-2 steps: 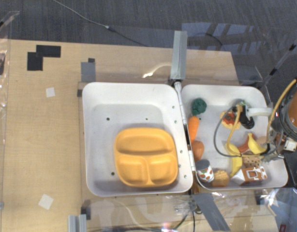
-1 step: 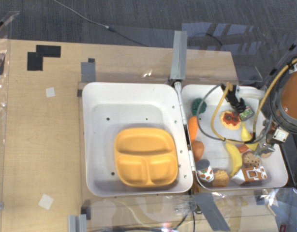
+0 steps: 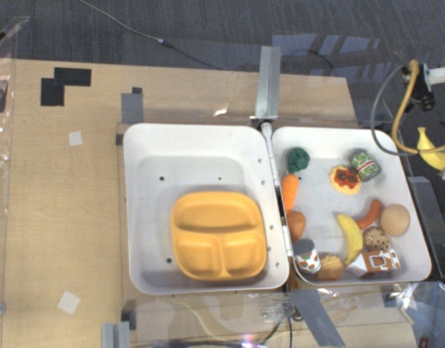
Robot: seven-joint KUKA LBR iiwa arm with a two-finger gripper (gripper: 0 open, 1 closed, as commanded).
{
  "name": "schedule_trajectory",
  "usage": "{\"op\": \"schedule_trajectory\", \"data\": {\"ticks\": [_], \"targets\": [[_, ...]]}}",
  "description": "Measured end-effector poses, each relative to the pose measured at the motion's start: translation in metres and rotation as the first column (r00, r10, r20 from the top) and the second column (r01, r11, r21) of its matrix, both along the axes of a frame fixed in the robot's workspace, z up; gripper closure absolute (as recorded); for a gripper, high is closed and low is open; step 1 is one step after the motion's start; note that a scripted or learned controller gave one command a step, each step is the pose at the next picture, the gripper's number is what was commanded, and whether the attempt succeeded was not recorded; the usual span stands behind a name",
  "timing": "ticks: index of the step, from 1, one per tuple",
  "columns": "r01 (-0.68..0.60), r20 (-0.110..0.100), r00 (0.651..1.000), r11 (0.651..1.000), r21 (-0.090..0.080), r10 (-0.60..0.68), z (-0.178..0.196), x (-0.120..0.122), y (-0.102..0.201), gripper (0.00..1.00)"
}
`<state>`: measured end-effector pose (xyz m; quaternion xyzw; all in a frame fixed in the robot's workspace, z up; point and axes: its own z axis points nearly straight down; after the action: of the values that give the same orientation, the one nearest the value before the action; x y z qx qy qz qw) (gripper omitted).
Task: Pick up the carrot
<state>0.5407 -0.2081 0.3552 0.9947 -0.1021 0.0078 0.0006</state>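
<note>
The carrot [image 3: 289, 192] is a small orange cone lying in the right bin [image 3: 414, 216], close against its left wall. Its thick end points toward a dark green broccoli piece [image 3: 298, 159] just behind it. Its narrow end points toward a brown-orange rounded item [image 3: 296, 225] in front. Nothing is touching or holding the carrot.
The right bin also holds a banana [image 3: 349, 238], a sausage [image 3: 369, 214], a tan roll [image 3: 395, 220], a cookie [image 3: 375, 239], a red-yellow piece [image 3: 346, 180], a green-white can [image 3: 366, 165] and several small items along the front. A yellow divided tray [image 3: 219, 234] lies in the left bin [image 3: 146, 194].
</note>
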Motion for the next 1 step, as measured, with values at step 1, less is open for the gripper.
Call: {"op": "schedule_trajectory", "data": {"ticks": [1], "targets": [[0.171,-0.019,0.985,0.985,0.008,-0.171,-0.1168,-0.0404,0.0147,1.0]]}}
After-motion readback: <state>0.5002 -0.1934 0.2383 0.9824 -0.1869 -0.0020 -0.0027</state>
